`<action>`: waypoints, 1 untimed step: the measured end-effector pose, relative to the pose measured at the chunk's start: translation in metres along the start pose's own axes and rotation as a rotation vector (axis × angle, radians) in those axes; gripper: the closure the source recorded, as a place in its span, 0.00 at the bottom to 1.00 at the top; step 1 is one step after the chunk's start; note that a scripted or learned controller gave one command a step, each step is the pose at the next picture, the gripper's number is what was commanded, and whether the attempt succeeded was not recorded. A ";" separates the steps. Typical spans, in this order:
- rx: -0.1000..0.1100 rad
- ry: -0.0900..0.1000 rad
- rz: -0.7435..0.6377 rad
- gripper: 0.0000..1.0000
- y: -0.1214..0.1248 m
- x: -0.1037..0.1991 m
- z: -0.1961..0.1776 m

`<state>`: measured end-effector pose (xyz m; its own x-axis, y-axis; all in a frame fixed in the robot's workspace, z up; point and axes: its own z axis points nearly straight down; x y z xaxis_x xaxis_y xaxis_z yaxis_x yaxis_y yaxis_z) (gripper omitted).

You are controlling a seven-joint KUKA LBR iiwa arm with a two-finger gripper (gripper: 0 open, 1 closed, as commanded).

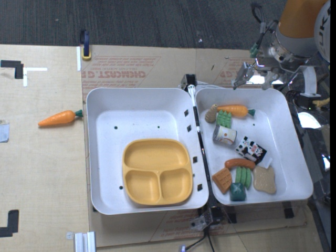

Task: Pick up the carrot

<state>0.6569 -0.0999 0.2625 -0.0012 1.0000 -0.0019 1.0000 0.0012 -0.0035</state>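
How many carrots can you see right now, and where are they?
2. One carrot lies at the far end of the right bin; another carrot lies on the bench, left of both bins.
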 end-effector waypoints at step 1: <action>0.000 0.001 0.045 0.00 -0.001 -0.009 0.153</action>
<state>0.6553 -0.1088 0.1093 0.0442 0.9990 -0.0014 0.9990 -0.0442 -0.0035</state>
